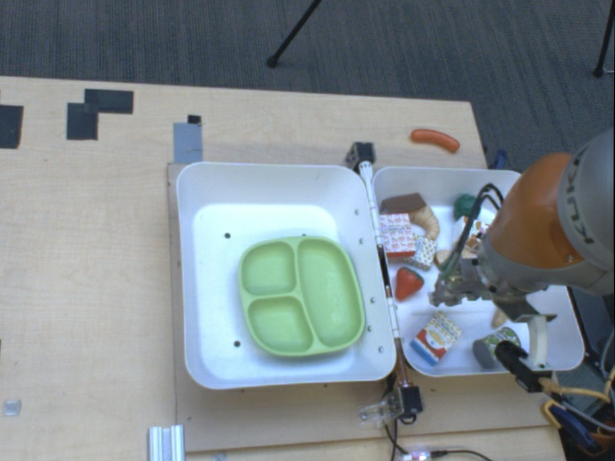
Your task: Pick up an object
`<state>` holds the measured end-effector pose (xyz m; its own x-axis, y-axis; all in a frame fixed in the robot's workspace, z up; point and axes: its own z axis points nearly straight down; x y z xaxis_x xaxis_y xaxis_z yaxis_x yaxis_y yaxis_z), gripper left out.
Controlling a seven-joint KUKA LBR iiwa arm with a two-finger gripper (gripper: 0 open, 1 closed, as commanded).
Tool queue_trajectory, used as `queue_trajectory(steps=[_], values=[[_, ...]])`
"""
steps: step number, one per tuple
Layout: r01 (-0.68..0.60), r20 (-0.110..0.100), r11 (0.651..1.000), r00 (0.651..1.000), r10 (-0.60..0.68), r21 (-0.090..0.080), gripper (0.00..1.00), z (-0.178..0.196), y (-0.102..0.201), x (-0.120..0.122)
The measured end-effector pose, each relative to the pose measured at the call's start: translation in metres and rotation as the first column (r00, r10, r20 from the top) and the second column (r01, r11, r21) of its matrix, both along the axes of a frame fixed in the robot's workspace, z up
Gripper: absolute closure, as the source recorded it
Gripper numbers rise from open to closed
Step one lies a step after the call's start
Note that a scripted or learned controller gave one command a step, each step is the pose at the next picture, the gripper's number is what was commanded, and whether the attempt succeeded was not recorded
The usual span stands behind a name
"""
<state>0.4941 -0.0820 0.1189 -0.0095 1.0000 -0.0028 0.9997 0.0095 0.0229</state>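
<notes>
Dark carpet runs behind a pale wooden bench [86, 257], and on it sit two white bins side by side. Left bin [207, 353] carries a green divided plate [301, 296] and nothing to grab. All the candidates are in the right bin [567, 349]: a brown block [404, 203] at the far left corner, a red-and-white packet [395, 230] just near of it, a red strawberry-like piece [409, 282] by the dividing wall, and a small printed carton [436, 336] at the near side. An orange sausage shape [434, 139] lies outside on the bench, beyond the bins.

Now the arm [548, 229] is in over the right bin, its tool [452, 288] down low just right of the red piece and far of the carton. Whether the tool is open or closed, I cannot tell; the wrist blocks it. Nothing is visibly held.

My read: this is the reach-and-descend step, with the grasp itself yet to come. Next move calls for settling squarely over one object, likely the red piece or the carton, closing firmly, then lifting straight up clear of its neighbours.
</notes>
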Motion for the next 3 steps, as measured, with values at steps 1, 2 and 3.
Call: queue_trajectory(steps=[1, 2, 3], values=[[0.0, 0.0, 1.0, 1.0, 0.0, 0.0, 0.0, 0.0, 0.0, 0.0], [0.008, -0.017, 1.0, 1.0, -0.008, 0.003, 0.0, -0.032, -0.006, -0.006], [0.006, -0.01, 1.0, 1.0, -0.006, 0.001, 1.0, -0.021, -0.006, -0.003]])
